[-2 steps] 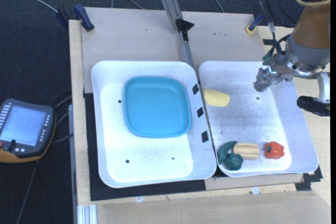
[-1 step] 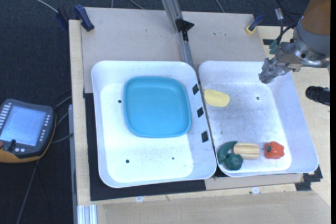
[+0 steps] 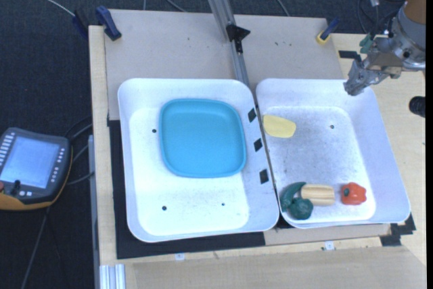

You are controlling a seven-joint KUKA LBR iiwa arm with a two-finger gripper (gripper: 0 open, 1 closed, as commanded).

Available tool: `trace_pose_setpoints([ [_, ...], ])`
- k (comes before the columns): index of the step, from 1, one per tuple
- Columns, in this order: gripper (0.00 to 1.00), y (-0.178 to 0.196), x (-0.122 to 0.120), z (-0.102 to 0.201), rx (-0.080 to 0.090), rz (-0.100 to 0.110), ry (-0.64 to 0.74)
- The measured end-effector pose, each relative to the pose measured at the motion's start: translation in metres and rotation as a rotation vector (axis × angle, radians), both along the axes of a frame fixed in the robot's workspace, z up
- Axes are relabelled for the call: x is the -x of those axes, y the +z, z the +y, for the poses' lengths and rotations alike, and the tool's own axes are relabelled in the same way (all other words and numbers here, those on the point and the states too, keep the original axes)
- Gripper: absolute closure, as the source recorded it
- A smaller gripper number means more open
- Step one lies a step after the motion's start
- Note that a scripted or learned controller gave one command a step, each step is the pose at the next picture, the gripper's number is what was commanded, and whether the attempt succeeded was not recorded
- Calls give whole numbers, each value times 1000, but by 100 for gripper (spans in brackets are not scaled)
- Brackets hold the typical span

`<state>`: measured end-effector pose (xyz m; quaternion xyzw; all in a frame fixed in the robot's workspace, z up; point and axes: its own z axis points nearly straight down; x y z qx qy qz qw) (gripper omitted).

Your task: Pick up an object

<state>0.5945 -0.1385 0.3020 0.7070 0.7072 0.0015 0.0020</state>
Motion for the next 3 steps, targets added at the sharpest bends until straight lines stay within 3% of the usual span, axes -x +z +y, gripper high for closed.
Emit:
trace_pose_setpoints([
  [3,100,-33,32,162,-2,6,4],
])
